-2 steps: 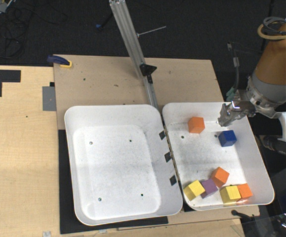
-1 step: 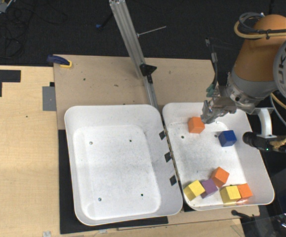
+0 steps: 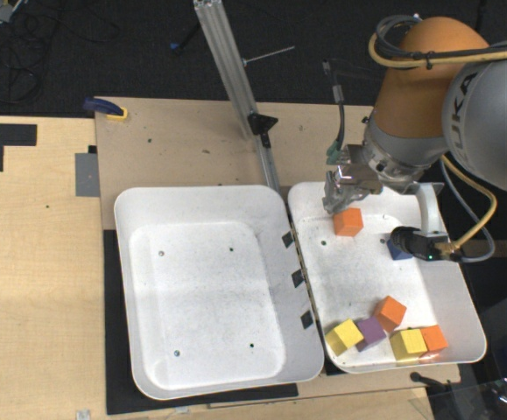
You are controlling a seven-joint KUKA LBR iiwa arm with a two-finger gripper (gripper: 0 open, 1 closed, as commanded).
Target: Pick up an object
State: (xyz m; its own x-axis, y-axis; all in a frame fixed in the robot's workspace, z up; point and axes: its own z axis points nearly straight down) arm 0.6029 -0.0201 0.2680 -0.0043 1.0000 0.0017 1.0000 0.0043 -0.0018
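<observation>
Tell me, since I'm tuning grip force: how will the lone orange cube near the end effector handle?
The orange cube looks rigid, with flat faces, so it should slide rather than roll. Being small, it is probably light.

— What's the arm (image 3: pixel 446 77) doing on your screen?
— I'm seeing it reaching in from the right, orange band uppermost, wrist bending downward.
— And the gripper (image 3: pixel 339 198)?
— It's pointing down, hanging low; I'm unable to judge more.
</observation>
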